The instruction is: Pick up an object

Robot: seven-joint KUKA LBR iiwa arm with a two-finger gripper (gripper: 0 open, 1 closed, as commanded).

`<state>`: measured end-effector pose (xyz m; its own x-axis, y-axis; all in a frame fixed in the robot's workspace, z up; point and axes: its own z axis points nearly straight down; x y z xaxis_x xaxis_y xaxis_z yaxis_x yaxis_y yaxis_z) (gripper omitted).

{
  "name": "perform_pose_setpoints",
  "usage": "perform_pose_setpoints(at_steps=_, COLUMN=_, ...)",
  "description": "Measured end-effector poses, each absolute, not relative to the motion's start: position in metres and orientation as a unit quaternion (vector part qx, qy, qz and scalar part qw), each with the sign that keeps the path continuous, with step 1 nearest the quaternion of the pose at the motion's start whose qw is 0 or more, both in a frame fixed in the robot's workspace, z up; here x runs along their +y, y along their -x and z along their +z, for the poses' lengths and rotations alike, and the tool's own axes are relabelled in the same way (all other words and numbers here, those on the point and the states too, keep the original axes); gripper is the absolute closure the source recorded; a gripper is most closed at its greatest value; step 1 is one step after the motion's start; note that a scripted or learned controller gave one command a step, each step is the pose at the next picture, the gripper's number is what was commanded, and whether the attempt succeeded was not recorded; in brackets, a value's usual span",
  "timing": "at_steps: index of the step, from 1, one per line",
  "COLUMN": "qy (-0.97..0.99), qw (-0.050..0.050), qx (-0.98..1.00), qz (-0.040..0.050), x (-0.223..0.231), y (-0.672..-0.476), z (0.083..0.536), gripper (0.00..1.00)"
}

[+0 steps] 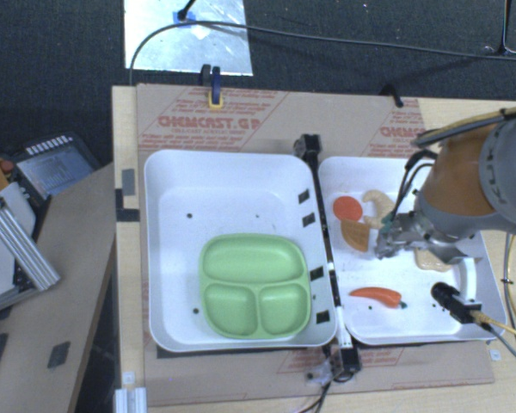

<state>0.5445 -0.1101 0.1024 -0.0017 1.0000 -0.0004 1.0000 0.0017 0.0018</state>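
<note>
Grey and orange, the arm reached in from the right, and its hand hung low over the right bin. Whether the hand was spread or pressed together, I could not tell; the wrist hid too much of it. Just to its left lay a tan wedge, touching or nearly touching a red disc above it, and a pale curved piece arched beside the disc. That wedge looked like the nearest target: it sat right beside the hand, on the side away from the arm, its long axis running roughly up and down the view. An orange-red pepper lay below the hand, stretched left to right, apart from everything else. Over in the left bin a green tray sat alone, well apart from the hand. Nothing showed as held.
</note>
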Motion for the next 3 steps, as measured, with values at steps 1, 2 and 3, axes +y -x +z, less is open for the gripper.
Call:
perform_pose_setpoints(at_steps=1, qy=-0.706, qw=0.002, qx=0.708, qz=0.0014, x=-0.108, y=-0.543, z=0.146, gripper=1.0)
perform_pose_setpoints(at_steps=2, qy=-0.706, qw=0.003, qx=0.708, qz=0.0018, x=-0.113, y=-0.551, z=0.193, gripper=1.0)
perform_pose_setpoints(at_steps=3, qy=-0.706, qw=0.003, qx=0.708, qz=0.0018, x=-0.117, y=-0.549, z=0.238, gripper=1.0)
